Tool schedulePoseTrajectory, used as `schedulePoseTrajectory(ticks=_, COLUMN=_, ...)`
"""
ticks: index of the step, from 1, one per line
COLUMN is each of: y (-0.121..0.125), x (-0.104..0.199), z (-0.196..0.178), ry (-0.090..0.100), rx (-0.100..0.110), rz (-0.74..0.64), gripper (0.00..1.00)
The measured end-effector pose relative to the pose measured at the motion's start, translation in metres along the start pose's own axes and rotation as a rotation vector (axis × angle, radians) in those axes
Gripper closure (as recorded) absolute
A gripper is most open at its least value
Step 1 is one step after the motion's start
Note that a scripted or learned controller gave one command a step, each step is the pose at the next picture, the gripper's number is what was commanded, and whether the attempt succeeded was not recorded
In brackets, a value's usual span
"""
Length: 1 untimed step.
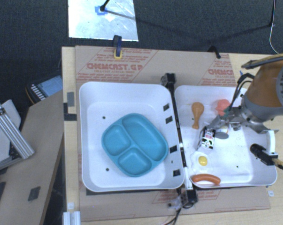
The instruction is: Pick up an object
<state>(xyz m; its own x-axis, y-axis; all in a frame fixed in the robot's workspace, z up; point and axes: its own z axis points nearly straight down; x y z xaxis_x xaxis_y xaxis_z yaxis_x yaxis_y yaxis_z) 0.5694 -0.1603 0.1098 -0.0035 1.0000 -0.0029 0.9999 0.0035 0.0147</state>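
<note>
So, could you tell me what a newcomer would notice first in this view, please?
Probably the blue divided plate lying in the left bin. Next, the grey-and-orange arm reaching into the right bin, its gripper low over a small black-and-white carton, near a toy fried egg and a wooden spoon.

The arm [268, 86] reaches in from the right, its orange band uppermost and the grey wrist below it angled down and to the left. The gripper [210, 134] hangs low at the end of the wrist, tilted toward the lower left over the right bin.
</note>
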Motion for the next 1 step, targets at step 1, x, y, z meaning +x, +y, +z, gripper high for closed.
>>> schedulePoseTrajectory(ticks=1, y=0.0023, x=0.0005, z=0.0043, ry=0.001, rx=-0.005, rz=0.003, gripper=0.00)
